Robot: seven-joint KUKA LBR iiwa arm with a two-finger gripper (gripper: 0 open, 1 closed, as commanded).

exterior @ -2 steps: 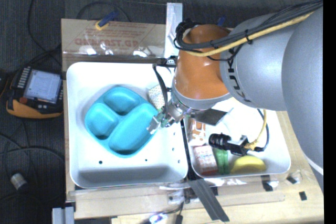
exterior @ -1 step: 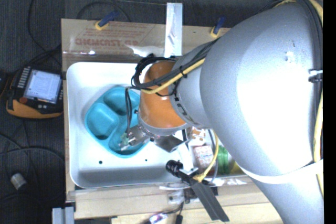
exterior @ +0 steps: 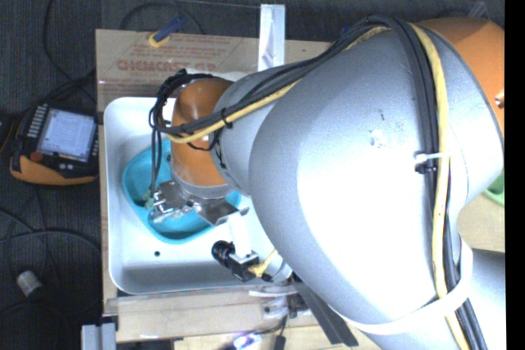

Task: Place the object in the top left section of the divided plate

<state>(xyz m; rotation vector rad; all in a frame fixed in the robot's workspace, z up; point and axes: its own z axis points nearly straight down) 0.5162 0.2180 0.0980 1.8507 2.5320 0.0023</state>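
A blue divided plate (exterior: 139, 176) lies in the left white bin (exterior: 123, 258), toward its left side. Much of the plate is covered by the arm, and its sections are hard to make out. My gripper (exterior: 166, 207) hangs low over the plate's near part, below the orange wrist band (exterior: 193, 135). I cannot make out any object between its metal parts or on the visible blue surface.
The grey arm (exterior: 369, 176) spans the view's right and middle, hiding most of the bench and the right bin. A sliver of green (exterior: 496, 193) shows at the right edge. A handheld pendant (exterior: 57, 139) lies on the floor left of the bench.
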